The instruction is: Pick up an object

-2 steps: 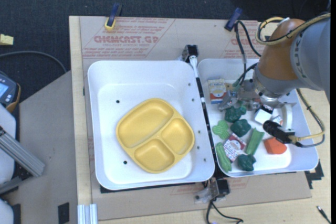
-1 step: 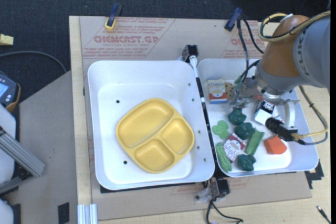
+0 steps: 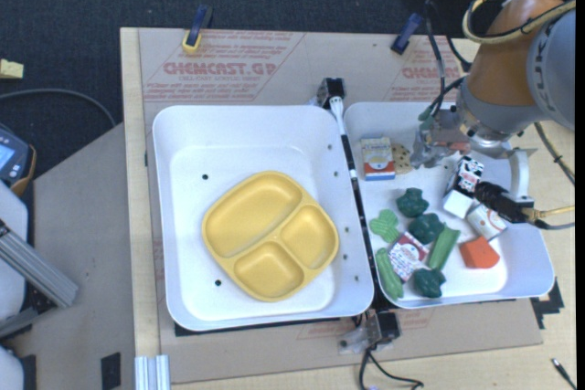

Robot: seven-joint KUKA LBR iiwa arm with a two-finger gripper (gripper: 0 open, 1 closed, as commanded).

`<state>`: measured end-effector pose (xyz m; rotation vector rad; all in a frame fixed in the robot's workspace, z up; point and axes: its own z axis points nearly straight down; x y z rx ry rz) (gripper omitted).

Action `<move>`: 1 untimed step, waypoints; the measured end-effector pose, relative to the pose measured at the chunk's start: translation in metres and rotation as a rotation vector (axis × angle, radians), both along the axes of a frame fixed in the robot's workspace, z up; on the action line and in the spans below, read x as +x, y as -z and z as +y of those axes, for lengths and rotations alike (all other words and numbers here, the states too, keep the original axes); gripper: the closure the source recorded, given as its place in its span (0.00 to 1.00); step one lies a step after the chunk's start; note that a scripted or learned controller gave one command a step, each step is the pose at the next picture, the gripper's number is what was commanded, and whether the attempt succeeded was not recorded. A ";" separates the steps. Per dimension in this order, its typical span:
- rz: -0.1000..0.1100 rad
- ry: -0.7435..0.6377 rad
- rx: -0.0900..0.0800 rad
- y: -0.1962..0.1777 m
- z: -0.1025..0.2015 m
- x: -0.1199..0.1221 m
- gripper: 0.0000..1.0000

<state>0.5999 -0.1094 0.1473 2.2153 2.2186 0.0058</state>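
Bins: left bin (image 3: pixel 174 151) holds a yellow tray (image 3: pixel 270 235); right bin (image 3: pixel 530 274) holds toy food (image 3: pixel 416 237); gripper (image 3: pixel 439 146) above it, grip state unclear.

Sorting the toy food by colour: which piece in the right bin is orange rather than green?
The orange block by the right bin's near right corner. The other pieces clustered to its left are green.

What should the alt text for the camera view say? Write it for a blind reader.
A grey robot arm reaches from the right over the right white bin, which holds small toy foods including an orange block and green vegetables. The left white bin holds a yellow divided plate.
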 end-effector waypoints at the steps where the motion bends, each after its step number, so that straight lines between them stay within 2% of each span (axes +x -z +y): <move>1: 0.000 0.000 0.000 -0.062 0.005 -0.001 1.00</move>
